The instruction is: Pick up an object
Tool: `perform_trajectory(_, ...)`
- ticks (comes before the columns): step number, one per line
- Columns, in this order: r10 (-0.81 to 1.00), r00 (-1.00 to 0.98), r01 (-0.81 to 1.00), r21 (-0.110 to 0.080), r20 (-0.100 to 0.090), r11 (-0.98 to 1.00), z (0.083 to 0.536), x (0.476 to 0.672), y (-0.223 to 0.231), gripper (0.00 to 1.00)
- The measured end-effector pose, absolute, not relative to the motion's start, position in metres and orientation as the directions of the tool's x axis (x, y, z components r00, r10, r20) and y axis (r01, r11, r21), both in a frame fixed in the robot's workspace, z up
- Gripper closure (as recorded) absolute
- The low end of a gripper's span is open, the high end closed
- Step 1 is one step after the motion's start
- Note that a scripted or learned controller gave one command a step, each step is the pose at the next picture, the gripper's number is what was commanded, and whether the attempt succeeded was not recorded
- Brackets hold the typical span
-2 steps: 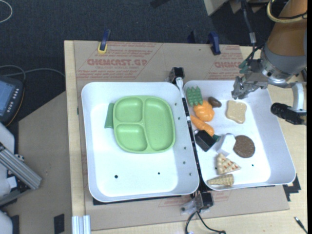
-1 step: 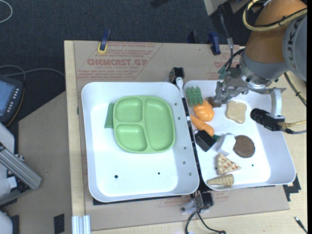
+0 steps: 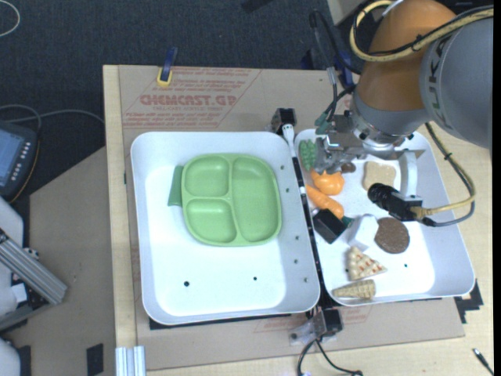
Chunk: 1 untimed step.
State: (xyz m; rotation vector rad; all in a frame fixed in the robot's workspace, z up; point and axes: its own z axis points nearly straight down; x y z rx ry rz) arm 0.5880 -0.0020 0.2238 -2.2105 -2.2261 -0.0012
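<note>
Hovering gripper [image 3: 338,157] over the right bin [image 3: 438,269]
Finger state cannot be told; an orange toy [image 3: 326,183] lies just below it.

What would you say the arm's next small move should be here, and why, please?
Probably a short, straight descent onto the orange toy. The gripper hangs at the far left end of the right bin, just above that toy, and nothing can be seen held in it. A green item and the bin wall sit close by, so sideways motion seems riskier.
</note>
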Motion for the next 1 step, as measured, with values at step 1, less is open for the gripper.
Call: perform_trajectory(1,1.0,-0.006,1.0,-0.001,0.002,0.006,0.2351,0.5756,0.0509,1.0)
